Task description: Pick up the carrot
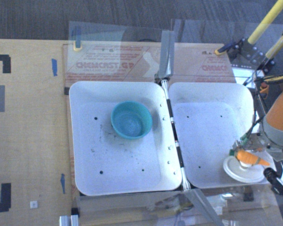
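Note:
The carrot (249, 158), a short orange piece with a bit of green at its left end, lies in the near right corner of the right bin (207, 126). It rests on top of a small white round plate (240, 170). My gripper (257, 147) has come in from the right edge and hangs directly over the carrot, touching or almost touching it. The grey wrist and orange band (279, 114) rise behind it and hide the carrot's right end.
A teal bowl (131, 120) stands upright in the far middle of the left bin (89, 164). A metal divider (172, 135) separates the two bins. The right bin's near wall and right wall run close to the gripper.

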You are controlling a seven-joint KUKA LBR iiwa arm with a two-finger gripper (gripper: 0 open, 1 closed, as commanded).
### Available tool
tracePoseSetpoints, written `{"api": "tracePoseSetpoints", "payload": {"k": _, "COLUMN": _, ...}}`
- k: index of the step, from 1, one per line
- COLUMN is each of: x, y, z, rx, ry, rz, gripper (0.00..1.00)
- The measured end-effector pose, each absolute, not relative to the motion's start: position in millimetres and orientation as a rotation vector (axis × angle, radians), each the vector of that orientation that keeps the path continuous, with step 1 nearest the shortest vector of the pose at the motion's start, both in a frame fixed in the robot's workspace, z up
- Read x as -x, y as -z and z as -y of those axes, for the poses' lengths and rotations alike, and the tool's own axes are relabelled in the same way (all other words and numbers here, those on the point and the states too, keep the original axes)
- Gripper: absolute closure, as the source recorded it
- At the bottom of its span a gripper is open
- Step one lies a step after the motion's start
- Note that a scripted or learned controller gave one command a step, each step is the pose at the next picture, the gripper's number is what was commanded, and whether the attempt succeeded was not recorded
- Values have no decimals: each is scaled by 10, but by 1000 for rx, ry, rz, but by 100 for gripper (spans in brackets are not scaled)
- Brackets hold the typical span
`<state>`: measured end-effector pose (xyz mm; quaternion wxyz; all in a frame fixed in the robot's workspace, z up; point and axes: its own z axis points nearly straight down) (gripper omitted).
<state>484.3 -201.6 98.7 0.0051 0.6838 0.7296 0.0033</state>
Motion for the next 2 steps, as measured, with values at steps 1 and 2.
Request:
{"api": "tracePoseSetpoints", "payload": {"k": 1, "x": -5097, "y": -1777, "z": 1659, "rx": -2503, "ry": 2, "rz": -1899, "gripper": 100}}
{"api": "tracePoseSetpoints", "payload": {"k": 2, "x": -5097, "y": -1776, "z": 1656, "rx": -2503, "ry": 2, "rz": -1900, "gripper": 0}}
